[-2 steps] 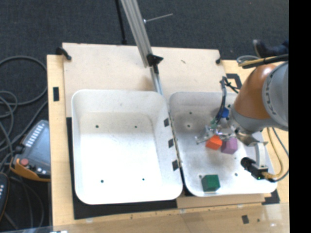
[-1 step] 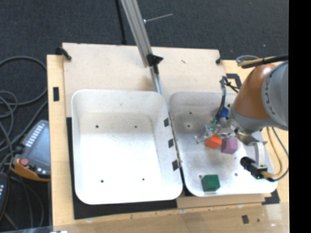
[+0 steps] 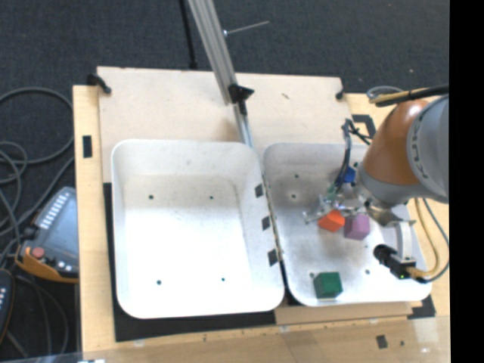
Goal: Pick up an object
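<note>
We see the gripper [image 3: 330,210] low in the right bin [image 3: 291,172], beside an orange block [image 3: 330,221] and a purple block [image 3: 357,226]; whether it grasps anything, we cannot tell. A green block [image 3: 327,284] lies nearer.

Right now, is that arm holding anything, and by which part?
Cannot be told. The gripper is down at the orange block in the right bin, but a hold isn't visible.

smooth white plastic bins [image 3: 189,157]; matt pale wood bench [image 3: 174,104]; ribbed metal post [image 3: 212,36].
</note>
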`<state>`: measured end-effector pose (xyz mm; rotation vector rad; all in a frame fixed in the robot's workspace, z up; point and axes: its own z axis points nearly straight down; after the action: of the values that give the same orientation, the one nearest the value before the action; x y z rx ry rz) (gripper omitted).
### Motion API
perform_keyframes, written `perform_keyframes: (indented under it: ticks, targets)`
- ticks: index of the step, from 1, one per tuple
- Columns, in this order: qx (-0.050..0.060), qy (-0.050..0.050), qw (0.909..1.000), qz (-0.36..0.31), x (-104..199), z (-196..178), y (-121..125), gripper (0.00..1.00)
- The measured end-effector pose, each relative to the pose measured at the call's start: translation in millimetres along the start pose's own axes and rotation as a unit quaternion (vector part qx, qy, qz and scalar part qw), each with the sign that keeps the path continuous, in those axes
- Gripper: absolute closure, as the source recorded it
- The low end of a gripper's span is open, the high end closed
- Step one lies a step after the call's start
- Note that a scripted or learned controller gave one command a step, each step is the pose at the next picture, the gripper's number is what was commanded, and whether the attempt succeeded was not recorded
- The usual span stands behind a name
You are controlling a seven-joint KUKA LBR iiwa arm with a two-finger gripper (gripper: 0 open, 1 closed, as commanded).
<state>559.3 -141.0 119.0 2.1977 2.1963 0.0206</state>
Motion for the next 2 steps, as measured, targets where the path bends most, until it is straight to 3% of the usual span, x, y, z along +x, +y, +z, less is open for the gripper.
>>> perform_keyframes:
  ticks: [2]
  targets:
    - [0.0, 0.001, 1.0, 0.0, 1.2, 0.4, 0.0, 0.0]
